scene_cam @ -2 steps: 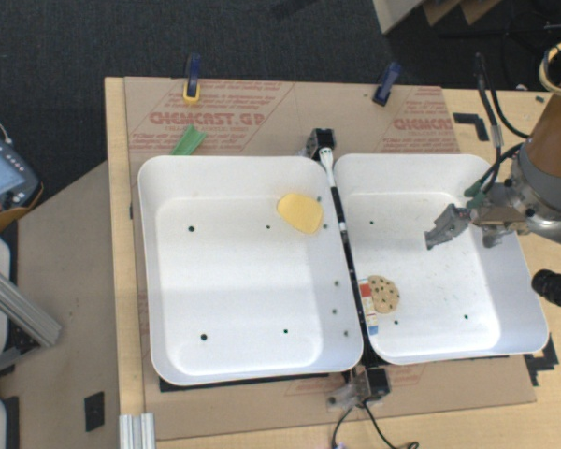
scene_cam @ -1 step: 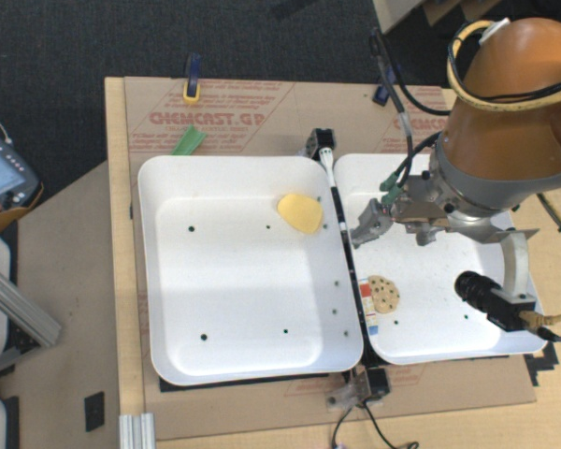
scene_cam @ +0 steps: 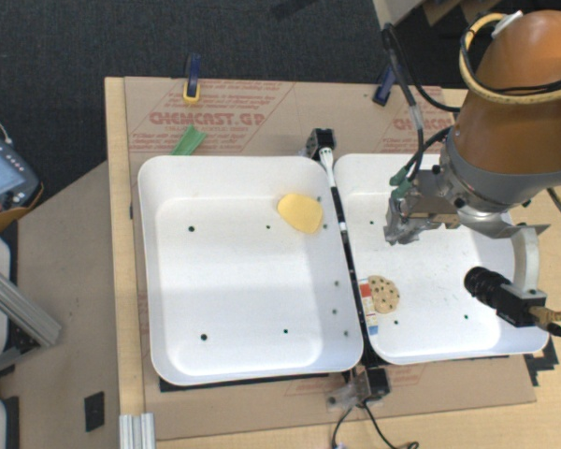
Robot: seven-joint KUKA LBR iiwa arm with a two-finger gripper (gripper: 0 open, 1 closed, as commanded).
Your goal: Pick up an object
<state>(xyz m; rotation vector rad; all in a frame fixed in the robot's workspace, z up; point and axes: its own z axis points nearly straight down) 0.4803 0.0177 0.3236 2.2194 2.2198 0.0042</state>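
gripper grip state unreadable | cookie below it (right bin), apart

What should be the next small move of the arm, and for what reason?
Probably a short move toward the near edge of the right bin, then down. The gripper hangs over bare bin floor, and the closest thing is the round speckled cookie-like piece, lying nearer the camera beside the divider. The yellow piece lies in the left bin, farther off.
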